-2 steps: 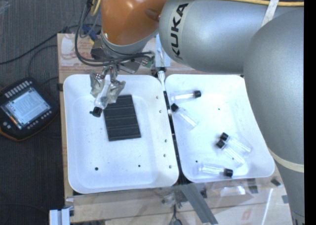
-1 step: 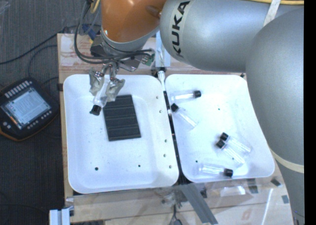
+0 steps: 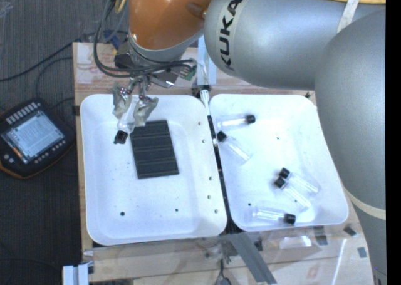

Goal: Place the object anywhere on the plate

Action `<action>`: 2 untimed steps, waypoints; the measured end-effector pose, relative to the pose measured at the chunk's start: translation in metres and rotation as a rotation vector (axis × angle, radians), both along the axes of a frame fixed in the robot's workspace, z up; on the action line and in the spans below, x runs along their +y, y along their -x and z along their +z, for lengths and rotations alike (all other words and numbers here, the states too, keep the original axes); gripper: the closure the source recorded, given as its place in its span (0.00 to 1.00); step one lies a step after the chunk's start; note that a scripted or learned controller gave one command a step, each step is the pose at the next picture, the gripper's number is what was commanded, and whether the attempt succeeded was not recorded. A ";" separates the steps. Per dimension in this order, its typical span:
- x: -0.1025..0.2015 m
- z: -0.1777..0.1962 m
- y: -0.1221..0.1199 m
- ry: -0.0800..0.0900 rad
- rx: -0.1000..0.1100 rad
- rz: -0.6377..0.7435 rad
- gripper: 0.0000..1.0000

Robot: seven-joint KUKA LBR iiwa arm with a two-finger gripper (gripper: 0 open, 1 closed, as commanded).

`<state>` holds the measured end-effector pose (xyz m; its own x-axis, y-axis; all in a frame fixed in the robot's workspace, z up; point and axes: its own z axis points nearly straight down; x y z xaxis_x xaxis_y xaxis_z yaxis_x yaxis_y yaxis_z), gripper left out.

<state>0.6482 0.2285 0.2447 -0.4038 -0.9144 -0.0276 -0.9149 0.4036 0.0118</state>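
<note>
Camera view shows our hand (image 3: pixel 130 109) grasping a clear plastic vial with a black cap (image 3: pixel 124 125), just beside the dark ribbed rectangular plate (image 3: pixel 155 149). We judge the carrying step; next we shift over the plate and release.

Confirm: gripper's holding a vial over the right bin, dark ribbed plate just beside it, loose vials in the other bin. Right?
Not quite: the camera view shows the gripper with the vial over the left bin, not the right. The dark ribbed plate lies beside it there, and the loose vials are in the right bin.
</note>
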 end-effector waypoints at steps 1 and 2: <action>0.001 0.009 -0.001 -0.008 0.000 -0.003 1.00; 0.002 0.017 -0.001 -0.014 0.000 -0.007 1.00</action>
<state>0.6496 0.2307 0.2619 -0.4100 -0.9112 -0.0408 -0.9121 0.4097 0.0174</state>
